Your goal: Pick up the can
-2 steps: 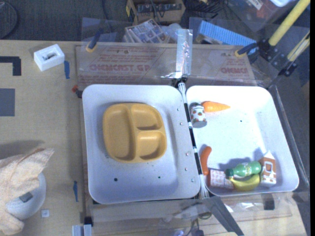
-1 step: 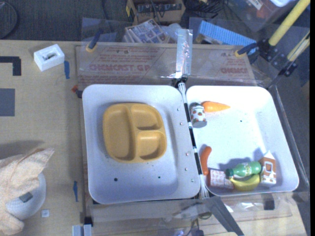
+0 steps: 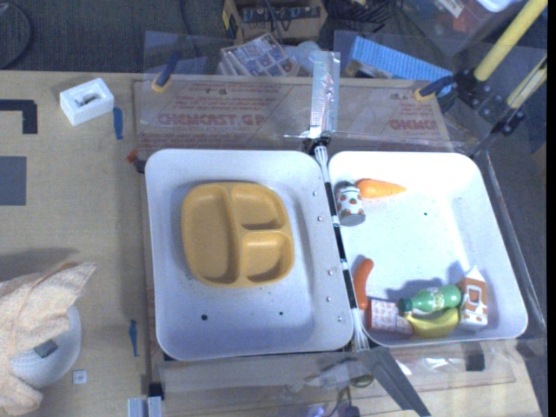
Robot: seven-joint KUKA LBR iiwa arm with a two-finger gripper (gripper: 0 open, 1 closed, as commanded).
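Yellow and green crowd the near edge of the right bin (image 3: 499,233): a banana (image 3: 432,322) with a green bottle (image 3: 436,300) lying on it, a red-and-white box (image 3: 388,315) touching them on the left, a small carton (image 3: 473,298) on the right. An orange-red stick-shaped thing (image 3: 362,281) lies just beyond, along the wall shared with the left bin (image 3: 165,259), which holds a yellow tray (image 3: 236,233).

Past a stretch of bare white floor, the can (image 3: 350,202) sits in the right bin's far-left corner. It is white with red spots and close against the shared wall. A carrot (image 3: 380,188) lies just beside it, on its far right, pointing right. The can is too small to say whether it stands or lies, so its long axis is unclear.

Since the arm comes in from the right, the can is on the far side of that bin from it, and I judge the reach must cross the open floor. The wall on one side and the carrot on the other leave little room, so a grip along the wall's line looks safest. How far the claw is open, or whether it has hold of anything, I cannot tell.
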